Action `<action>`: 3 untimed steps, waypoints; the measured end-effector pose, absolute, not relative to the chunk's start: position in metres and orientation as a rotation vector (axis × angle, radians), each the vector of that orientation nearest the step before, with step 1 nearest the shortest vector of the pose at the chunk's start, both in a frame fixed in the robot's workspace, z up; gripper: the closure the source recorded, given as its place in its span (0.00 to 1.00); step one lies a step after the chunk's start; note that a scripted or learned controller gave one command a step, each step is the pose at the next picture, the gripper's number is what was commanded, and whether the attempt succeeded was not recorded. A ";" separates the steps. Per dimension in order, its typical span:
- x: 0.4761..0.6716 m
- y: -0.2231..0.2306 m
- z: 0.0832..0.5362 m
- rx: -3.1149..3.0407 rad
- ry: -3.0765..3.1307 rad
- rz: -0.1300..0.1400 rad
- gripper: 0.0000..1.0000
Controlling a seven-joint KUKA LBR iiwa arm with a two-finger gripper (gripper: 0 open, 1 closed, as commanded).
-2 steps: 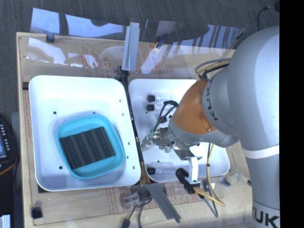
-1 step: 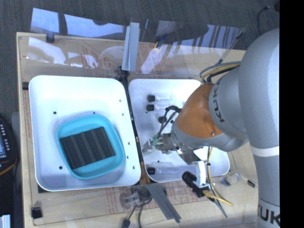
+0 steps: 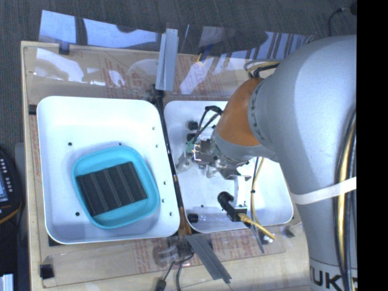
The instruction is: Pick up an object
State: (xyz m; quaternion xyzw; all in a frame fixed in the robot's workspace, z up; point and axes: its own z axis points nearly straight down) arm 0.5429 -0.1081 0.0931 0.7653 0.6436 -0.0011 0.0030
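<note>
One real candidate for grabbing as far as I can see: the teal dish (image 3: 115, 190) with a dark ridged insert (image 3: 114, 188) sitting in it. It's lying flat in the left bin (image 3: 54, 111), toward the front wall and a bit over to the side that borders the right bin (image 3: 276, 196). Near those walls, but I can't say it's touching either.

Thing is, the gripper (image 3: 203, 156) isn't anywhere near it. It's down low in the right bin, up by the wall the two bins share, with the arm (image 3: 303, 102) hanging over most of that bin. Whether the gripper is spread or closed up, I honestly can't tell. The wrist blocks the view, and it also hides whatever might be underneath.

What I'd worry about from here:
- It closes where it is and comes up with nothing, since the only clear object is one bin over.
- If it does go for the dish, that shape looks awkward. It's wide and shallow with a rounded rim, so a pinch on the edge could slide off or tip it.
- The insert looks like a separate piece, so it might lift out alone or drop.
- Coming down on the dish's near-wall side could clip the bin wall.
</note>
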 end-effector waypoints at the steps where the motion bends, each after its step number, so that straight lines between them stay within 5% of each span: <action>1: 0.574 -0.098 0.092 2.687 1.624 -0.005 0.00; 2: 0.546 -0.101 0.114 2.515 1.892 -0.006 0.00; 3: 0.546 -0.101 0.114 2.515 1.892 -0.006 0.00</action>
